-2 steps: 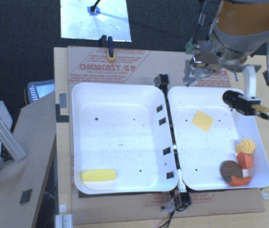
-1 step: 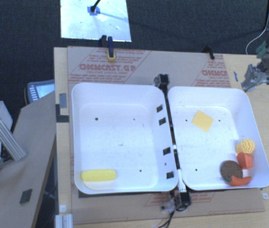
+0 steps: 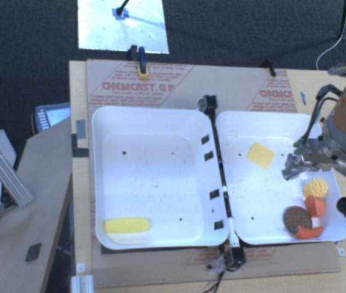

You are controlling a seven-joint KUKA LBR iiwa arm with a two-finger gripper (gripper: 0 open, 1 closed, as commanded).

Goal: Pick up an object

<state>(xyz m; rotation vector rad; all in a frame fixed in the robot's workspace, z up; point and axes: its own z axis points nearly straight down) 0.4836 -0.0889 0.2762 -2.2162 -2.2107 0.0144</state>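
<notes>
Hovering low at the right of the frame, the metal two-finger gripper (image 3: 293,167), its state impossible to tell, seems mid-approach, with the flat yellow square piece (image 3: 260,155) just left and the small yellow corn-like toy (image 3: 317,188) below-right, so descent should follow.

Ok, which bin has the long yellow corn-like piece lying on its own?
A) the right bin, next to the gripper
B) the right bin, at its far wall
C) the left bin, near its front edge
C: the long yellow piece lies alone near the front-left corner of the left bin, far from the gripper over the right bin.
</notes>
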